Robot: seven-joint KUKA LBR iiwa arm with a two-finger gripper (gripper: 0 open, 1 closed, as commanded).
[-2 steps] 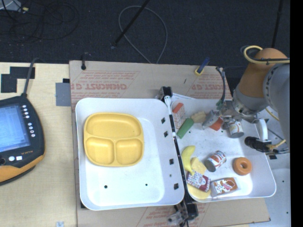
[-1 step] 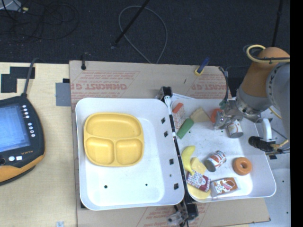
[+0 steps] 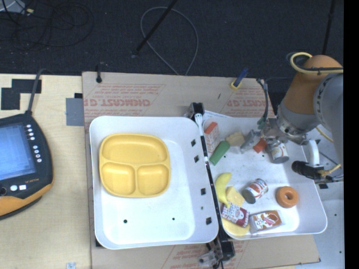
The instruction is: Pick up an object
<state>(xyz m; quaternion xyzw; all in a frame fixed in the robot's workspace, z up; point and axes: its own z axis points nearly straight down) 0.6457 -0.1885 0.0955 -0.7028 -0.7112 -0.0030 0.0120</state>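
Beside the tool (image 3: 263, 142), small orange object (image 3: 258, 146).

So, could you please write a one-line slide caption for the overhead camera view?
KUKA arm's gripper low in the right bin among toy groceries; yellow divided tray in the left bin.

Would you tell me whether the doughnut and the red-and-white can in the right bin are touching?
Apart. The camera view shows a strip of bare white bin floor between the doughnut and the can.

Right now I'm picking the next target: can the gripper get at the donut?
Probably yes. The donut lies alone on bare floor of the right bin, apart from the can, and the gripper is above the same bin.
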